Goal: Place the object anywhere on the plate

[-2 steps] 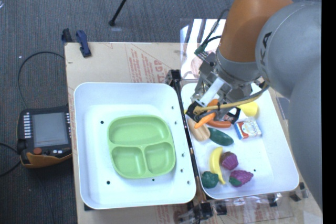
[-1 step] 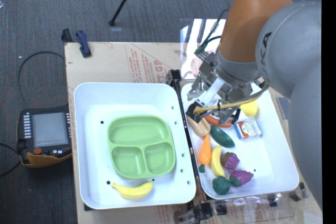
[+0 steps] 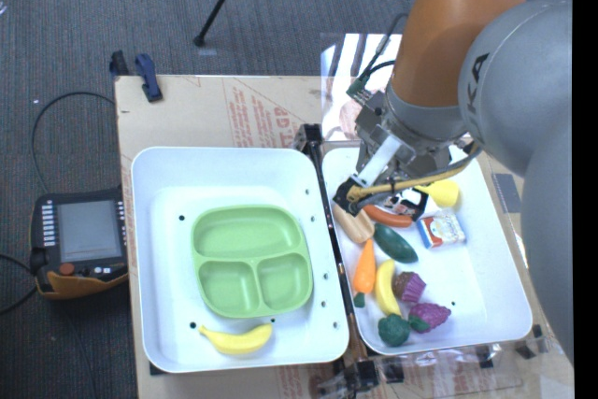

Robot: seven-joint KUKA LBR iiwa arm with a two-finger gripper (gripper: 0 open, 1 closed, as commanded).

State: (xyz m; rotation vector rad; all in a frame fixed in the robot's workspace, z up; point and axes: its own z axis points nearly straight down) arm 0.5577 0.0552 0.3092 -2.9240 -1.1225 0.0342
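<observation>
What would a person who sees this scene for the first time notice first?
First the big grey arm with its orange band, reaching in from the right over the right bin, which holds a heap of toy food. Next the green divided plate in the middle of the left bin, and a yellow banana lying just in front of it, off the plate.

Bright, even overhead light, soft short shadows under the green plate (image 3: 252,260) and banana (image 3: 237,338), white bins (image 3: 149,201) near overexposed, strong glare patch on the bench (image 3: 360,61) behind the arm, dark carpet (image 3: 65,5) dim, slightly soft focus, mild grain throughout
</observation>
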